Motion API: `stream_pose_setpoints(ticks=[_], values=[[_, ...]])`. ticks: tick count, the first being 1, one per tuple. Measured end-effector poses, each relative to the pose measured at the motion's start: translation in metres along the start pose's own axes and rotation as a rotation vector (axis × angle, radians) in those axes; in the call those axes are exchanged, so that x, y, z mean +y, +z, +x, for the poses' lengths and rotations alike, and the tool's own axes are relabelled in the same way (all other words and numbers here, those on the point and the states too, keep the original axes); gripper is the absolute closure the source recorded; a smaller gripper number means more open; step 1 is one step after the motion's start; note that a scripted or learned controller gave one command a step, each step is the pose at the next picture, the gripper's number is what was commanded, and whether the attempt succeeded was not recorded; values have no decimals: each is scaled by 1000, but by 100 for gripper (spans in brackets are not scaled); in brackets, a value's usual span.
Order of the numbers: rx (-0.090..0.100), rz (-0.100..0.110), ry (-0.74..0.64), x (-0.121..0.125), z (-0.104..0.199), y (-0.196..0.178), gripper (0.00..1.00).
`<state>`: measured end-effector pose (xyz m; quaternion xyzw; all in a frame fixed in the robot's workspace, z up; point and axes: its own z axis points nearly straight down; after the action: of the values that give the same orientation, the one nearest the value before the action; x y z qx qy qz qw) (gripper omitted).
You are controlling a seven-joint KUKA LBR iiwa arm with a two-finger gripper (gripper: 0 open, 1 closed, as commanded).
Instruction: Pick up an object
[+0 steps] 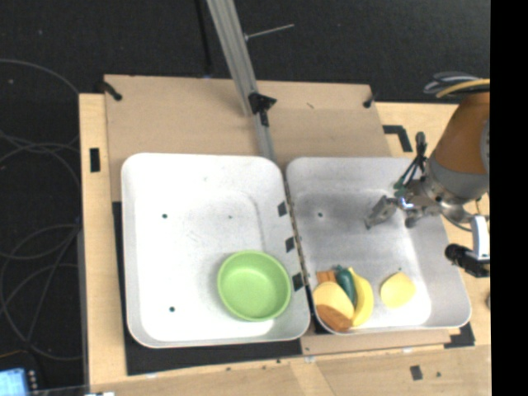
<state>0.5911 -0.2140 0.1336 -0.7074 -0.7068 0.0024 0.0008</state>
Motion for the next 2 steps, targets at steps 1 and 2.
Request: stream_pose_setpoints(ticks=[1, 2], values=[[-1, -2, 0, 0, -1, 35, 0], [-1, -9, 2, 1, -2, 21, 100]])
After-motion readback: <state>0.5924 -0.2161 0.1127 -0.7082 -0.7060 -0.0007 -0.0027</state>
